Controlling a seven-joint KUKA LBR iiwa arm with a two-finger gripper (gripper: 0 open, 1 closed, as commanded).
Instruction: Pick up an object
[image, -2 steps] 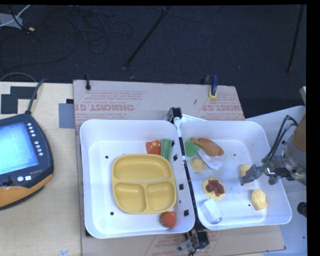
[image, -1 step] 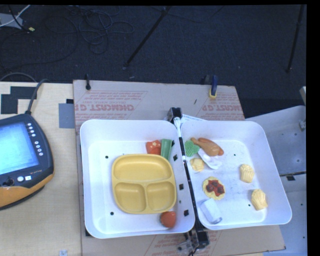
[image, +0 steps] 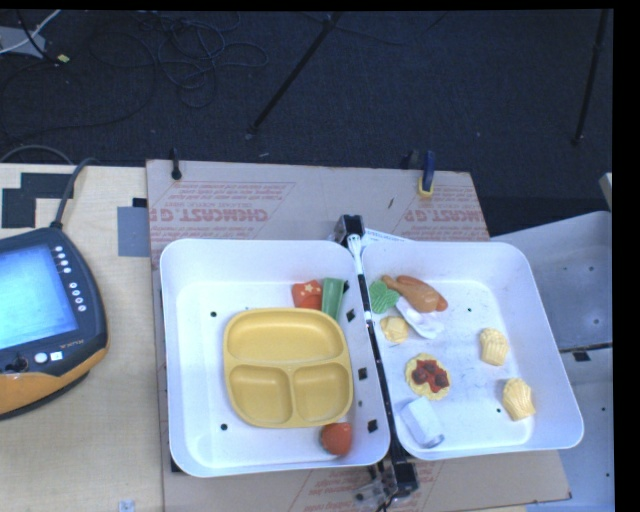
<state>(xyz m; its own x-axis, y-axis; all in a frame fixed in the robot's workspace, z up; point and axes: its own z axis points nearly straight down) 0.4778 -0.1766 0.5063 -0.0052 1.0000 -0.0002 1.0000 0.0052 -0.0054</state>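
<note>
Two white bins sit side by side on the bench. The left bin (image: 190, 300) holds a yellow three-compartment tray (image: 288, 365), a red piece (image: 306, 294) and a green piece (image: 332, 296) behind the tray, and a red tomato-like ball (image: 337, 438) at the front. The right bin (image: 545, 400) holds an orange-brown sausage-like item (image: 414, 292), a green leaf (image: 382, 297), a white piece (image: 424, 323), a small pizza-like disc (image: 429, 375), a pale clear block (image: 420, 421), and three yellow shell-shaped pieces (image: 493, 346) (image: 518, 398) (image: 394, 329).
A handheld control pendant with a lit blue screen (image: 40, 310) lies at the left on the wooden bench. Cardboard (image: 300, 205) lies under the bins. A blue clamp (image: 428, 172) stands at the cardboard's back edge. Cables and stand legs cross the dark floor behind.
</note>
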